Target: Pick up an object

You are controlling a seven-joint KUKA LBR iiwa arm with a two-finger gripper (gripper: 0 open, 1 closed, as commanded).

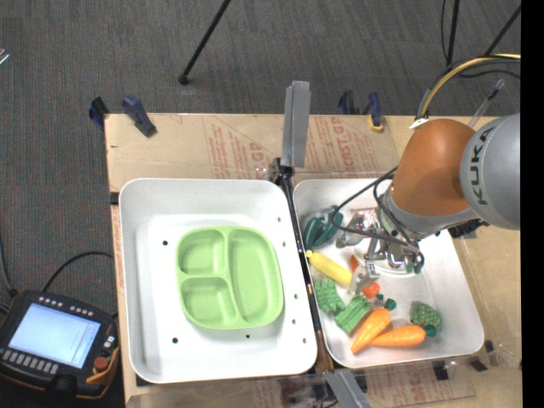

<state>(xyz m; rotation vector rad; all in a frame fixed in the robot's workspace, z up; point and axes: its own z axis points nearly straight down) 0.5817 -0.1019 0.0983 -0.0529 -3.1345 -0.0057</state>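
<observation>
Orange carrots [387, 330] lie below the jaws [372, 272], whose state seemingly cannot be told.

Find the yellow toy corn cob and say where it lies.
The yellow corn cob lies in the right bin, near its left wall, just above a green ridged toy and left of the gripper.

Grey arm [501, 172] w/ rounded casing, black "KUKA" lettering down the side. Big glossy orange band [433, 172] above wrist. Dark ring below, then metal gripper [374, 266] assy, silver parts. Yellow and black cables looping over the top, thin black wires near wrist.
</observation>
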